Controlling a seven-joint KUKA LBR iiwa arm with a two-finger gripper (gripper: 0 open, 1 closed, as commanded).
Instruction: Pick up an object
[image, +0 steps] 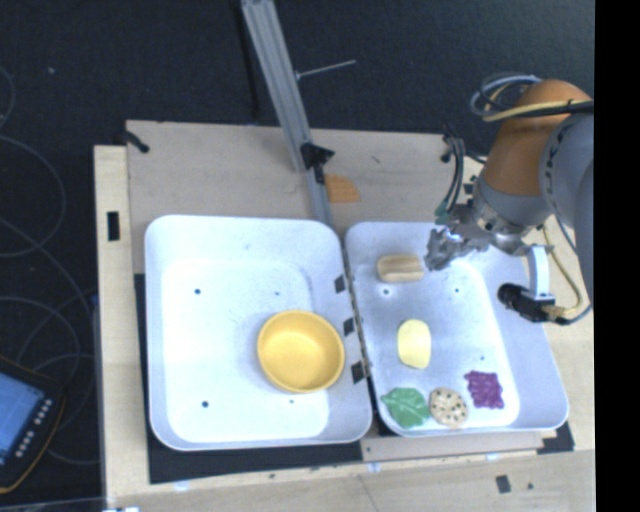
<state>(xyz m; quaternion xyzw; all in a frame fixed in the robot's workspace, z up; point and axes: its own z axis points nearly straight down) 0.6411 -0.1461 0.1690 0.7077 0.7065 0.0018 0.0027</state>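
Note:
The right bin (520, 350) holds a tan bread-like piece (399, 268) near its far edge, a pale yellow lump (414, 343) in the middle, and a green leafy piece (405, 405), a speckled cookie (448, 406) and a purple grape bunch (485, 389) along the near edge. My gripper (440, 250) hangs low over the far part of that bin, just right of the tan piece, with nothing seen between its parts. A yellow bowl (299, 351) sits in the left bin (200, 300).
A grey metal pole (285, 100) slants from the top down to the gap between the bins. An orange tag (341, 189) lies on the bench behind the bins. A black cable connector (520, 298) hangs over the right bin's right side.

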